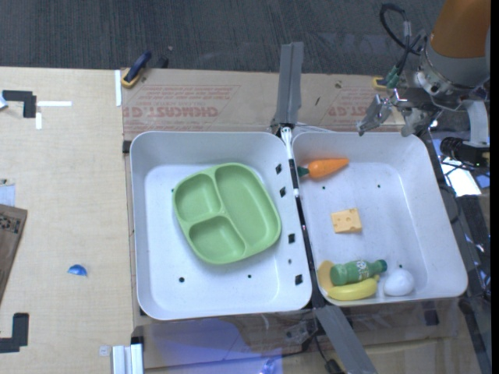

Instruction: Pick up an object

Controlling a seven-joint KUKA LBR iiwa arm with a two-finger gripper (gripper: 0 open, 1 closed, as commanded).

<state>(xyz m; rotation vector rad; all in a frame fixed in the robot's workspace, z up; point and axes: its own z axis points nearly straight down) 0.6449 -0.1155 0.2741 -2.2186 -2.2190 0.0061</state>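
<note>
A: Bins (148,232)? 
B: White plastic, smooth, slight sheen. Green divided plate (226,213): matt plastic.
A: Bench (62,185)?
B: Pale wood-grain surface, matt; brown cardboard (195,104) behind, printed.
A: Bottle (357,270)?
B: Glossy green plastic.

Arm (461,22) cropped at top edge

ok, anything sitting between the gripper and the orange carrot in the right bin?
Nothing visible. The two-finger gripper hangs above the back rim of the right white bin, and the orange toy carrot lies alone near the back left corner. The yellow cheese wedge sits apart, nearer the middle.
</note>
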